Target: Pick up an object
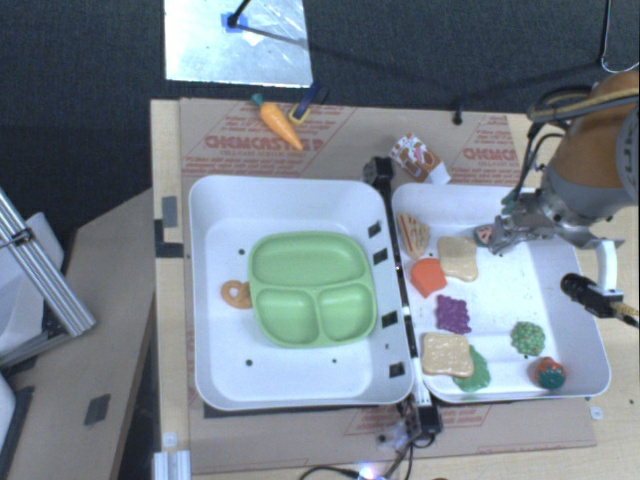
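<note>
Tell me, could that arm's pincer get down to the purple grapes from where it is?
Probably yes. The purple grapes lie uncovered in the right bin, with small gaps around them, and the pincer hovers over the same bin with nothing between.

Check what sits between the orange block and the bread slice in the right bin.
In the camera view, the purple grapes lie between the orange block and the bread slice, apart from both.

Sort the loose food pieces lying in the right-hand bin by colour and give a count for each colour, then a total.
Tan or beige: 3 (ridged wedge, pale slice, toast)
Green: 2 (broccoli, leaf)
Orange-red: 1 (block)
Purple: 1 (cluster)
Red and green: 1 (round piece)
Total: 8
</note>
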Robot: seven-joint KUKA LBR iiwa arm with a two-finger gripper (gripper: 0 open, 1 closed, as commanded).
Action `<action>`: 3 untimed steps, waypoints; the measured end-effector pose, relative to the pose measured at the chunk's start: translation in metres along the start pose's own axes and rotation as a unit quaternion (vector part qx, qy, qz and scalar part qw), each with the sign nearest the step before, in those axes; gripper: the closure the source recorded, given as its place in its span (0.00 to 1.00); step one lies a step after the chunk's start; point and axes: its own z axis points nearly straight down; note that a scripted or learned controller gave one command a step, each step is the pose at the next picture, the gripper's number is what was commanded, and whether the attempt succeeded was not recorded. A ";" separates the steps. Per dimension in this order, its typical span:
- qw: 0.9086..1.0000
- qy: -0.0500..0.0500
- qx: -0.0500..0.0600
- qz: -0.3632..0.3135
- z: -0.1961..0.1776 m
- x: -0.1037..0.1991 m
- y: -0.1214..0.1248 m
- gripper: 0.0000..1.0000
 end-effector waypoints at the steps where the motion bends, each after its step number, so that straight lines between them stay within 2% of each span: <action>1: 1.000 0.000 -0.001 -0.001 -0.055 0.010 0.004 1.00; 2: 1.000 0.000 0.001 -0.001 -0.063 0.010 0.005 1.00; 3: 1.000 0.001 0.002 -0.003 -0.061 0.064 0.007 1.00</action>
